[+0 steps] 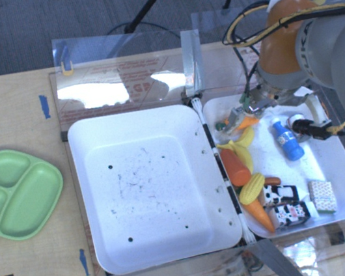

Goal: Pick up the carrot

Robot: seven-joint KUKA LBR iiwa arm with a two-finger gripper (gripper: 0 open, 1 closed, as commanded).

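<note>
An orange tapered carrot (260, 216) lies near the front left corner of the right bin (343, 167), beside a yellow corn cob (252, 187). A thicker red-orange piece (236, 168) lies along the bin's left wall, behind the corn. My gripper (251, 108) hangs low over the back left part of the right bin, well behind the carrot. It is just above a small orange and green item (244, 124) and a yellow banana (244, 144). Nothing shows clearly in its grip.
The right bin also holds a blue bottle (287, 141), a black-and-white box (285, 205) and a pale sponge-like block (323, 195). The left bin (88, 149) stands beside it. A green divided plate (14, 193) rests on the bench at far left.
</note>
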